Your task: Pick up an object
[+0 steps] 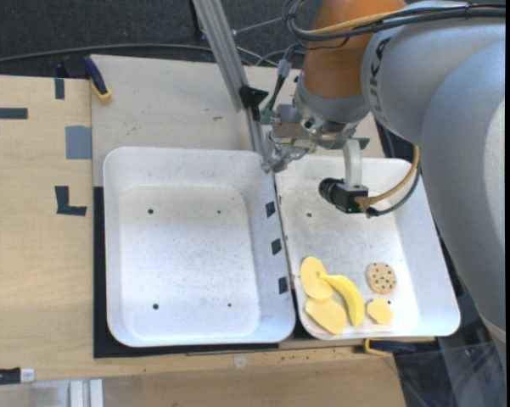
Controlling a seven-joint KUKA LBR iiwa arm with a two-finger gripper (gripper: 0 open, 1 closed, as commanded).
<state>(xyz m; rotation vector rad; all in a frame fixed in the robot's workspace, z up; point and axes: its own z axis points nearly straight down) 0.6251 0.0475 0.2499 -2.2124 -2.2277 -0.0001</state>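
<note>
So the big grey KUKA arm [445, 100] came in from the right and took up most of that side of the frame, curving round toward the middle. The glossy orange band [348, 36] sat right above the wrist, with black cables looping over it. Below that, the metal two-finger gripper [276, 161] pointed down and a bit left. Couldn't make out the tips well enough to judge them. A small black cylinder module [344, 195] hung off the wrist on a pale bracket.
</note>
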